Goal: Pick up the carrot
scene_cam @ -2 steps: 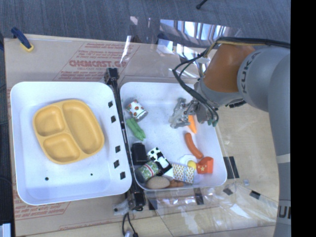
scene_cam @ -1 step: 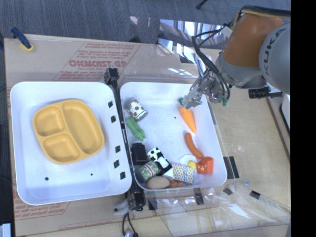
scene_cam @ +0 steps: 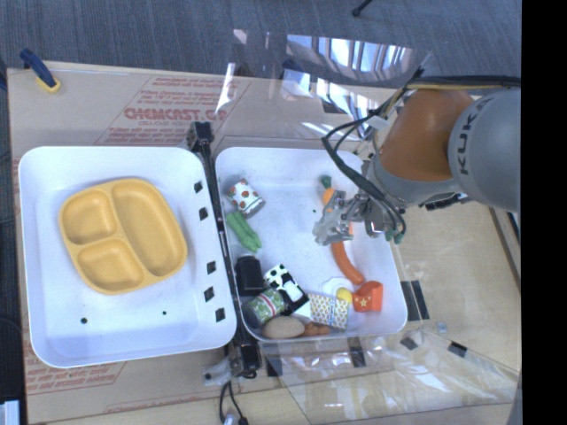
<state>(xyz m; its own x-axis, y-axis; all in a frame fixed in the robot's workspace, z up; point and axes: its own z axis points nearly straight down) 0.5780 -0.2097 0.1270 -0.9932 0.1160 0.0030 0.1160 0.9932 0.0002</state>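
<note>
The carrot (scene_cam: 328, 193) is a small orange piece with a green top, lying in the right bin (scene_cam: 283, 171) near its far right part. My gripper (scene_cam: 337, 227) hangs just in front of it, over the bin floor, and its body covers the carrot's near end. A longer curved orange piece (scene_cam: 347, 262) lies directly below the gripper, toward the bin's near right corner. I see nothing lifted off the floor of the bin.
The right bin also holds a green pea pod (scene_cam: 242, 230), a small can (scene_cam: 245, 197), a black-and-white toy (scene_cam: 282, 280), a red box (scene_cam: 368, 297) and several items along the near wall. The left bin (scene_cam: 44, 326) holds a yellow divided plate (scene_cam: 120, 233).
</note>
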